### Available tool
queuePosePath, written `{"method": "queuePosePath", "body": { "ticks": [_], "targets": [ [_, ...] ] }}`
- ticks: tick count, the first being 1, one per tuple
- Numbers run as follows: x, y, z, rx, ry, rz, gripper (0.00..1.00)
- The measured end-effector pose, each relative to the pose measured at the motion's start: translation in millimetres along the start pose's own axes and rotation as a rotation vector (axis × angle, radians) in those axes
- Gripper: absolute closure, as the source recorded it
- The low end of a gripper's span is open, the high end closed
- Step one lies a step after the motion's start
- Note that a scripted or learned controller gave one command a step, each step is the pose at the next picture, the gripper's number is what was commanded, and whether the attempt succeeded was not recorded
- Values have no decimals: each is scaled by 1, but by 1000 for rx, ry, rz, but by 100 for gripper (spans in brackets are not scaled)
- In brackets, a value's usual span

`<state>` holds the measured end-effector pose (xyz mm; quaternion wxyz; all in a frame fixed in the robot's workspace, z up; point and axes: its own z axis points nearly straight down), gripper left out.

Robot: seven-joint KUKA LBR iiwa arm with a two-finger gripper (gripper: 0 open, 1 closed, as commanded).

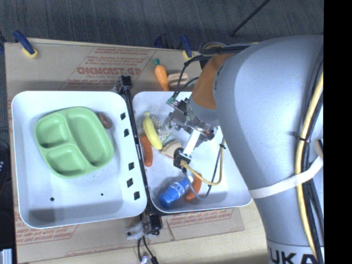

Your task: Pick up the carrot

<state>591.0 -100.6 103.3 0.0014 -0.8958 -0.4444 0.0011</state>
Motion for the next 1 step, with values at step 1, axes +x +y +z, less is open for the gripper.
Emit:
{"method": "queuePosePath", "body": {
  "ticks": [1],
  "targets": [
    [1, -1, -10, 5, 1, -9, 100]
  ]
}}
